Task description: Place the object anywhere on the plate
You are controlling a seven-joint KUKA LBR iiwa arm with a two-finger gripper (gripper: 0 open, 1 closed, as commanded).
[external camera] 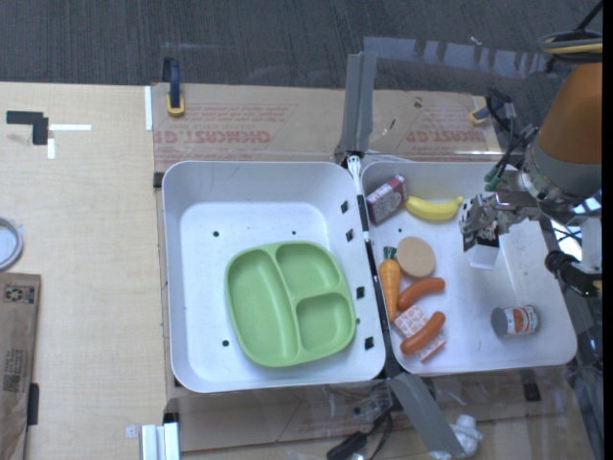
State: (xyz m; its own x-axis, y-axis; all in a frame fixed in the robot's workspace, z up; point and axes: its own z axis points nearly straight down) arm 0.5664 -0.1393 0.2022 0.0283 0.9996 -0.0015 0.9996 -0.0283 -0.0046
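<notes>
At the near edge of the right bin a small can lies on its side, well apart from the other items. Left of it, close to the wall between the bins, a packet of sausages lies beside a loose sausage and a carrot, with a round tan cookie just beyond them.

In the left bin the green plate sits toward the near right corner. All three of its compartments are bare, so nothing has been delivered yet.

Farther back in the right bin, a banana lies just right of a small dark carton in the far left corner. The gripper hangs over the middle of this bin, to the right of the banana and cookie, at the end of the arm reaching in from the right. A pale shape sits just under it, but I cannot tell whether the jaws are open, closed or holding anything.

Which item is meant to be moved is not clear; all candidates lie in the right bin. By my judgement the task is at its start: a grasp must be secured, then the carry leftward over the dividing wall and the release on the plate remain.
</notes>
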